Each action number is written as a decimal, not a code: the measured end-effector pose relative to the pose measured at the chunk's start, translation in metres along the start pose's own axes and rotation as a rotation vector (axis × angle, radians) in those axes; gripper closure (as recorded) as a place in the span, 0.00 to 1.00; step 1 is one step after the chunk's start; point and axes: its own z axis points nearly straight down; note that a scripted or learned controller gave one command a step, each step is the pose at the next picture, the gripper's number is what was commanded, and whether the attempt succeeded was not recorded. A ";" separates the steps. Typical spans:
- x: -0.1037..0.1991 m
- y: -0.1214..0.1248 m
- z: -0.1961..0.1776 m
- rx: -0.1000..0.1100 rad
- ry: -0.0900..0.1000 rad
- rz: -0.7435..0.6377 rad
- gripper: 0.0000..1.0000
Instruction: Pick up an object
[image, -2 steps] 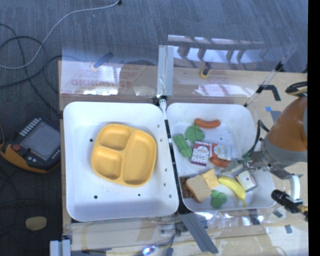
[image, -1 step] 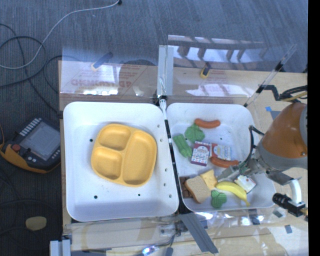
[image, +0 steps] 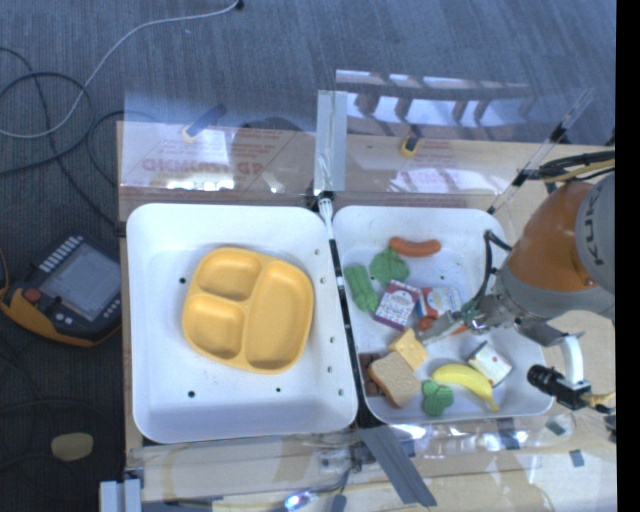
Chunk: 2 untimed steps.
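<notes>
My gripper (image: 464, 321) reaches in from the right and hangs low over the middle of the right bin (image: 462, 226). Its tip is beside a small red-and-white packet (image: 440, 301) and a purple carton (image: 397, 305). Just below it lie a yellow cheese wedge (image: 408, 350), a white box (image: 490, 362) and a banana (image: 463, 381). A red sausage (image: 414, 246), a green broccoli (image: 388, 266) and a green cucumber (image: 361, 289) lie farther back and left. A slice of bread (image: 392, 379) and a second broccoli (image: 436, 398) rest near the front wall.
The left bin (image: 160, 400) holds a yellow divided plate (image: 247, 308). The grey arm with its orange band (image: 553, 250) covers the right bin's right edge. A handheld pendant (image: 66, 290) lies on the floor to the left. Clear plastic sheeting stands behind the bins.
</notes>
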 end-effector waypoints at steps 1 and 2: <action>0.001 0.002 -0.010 -0.004 0.002 0.000 1.00; 0.019 0.069 -0.001 0.004 0.003 0.344 1.00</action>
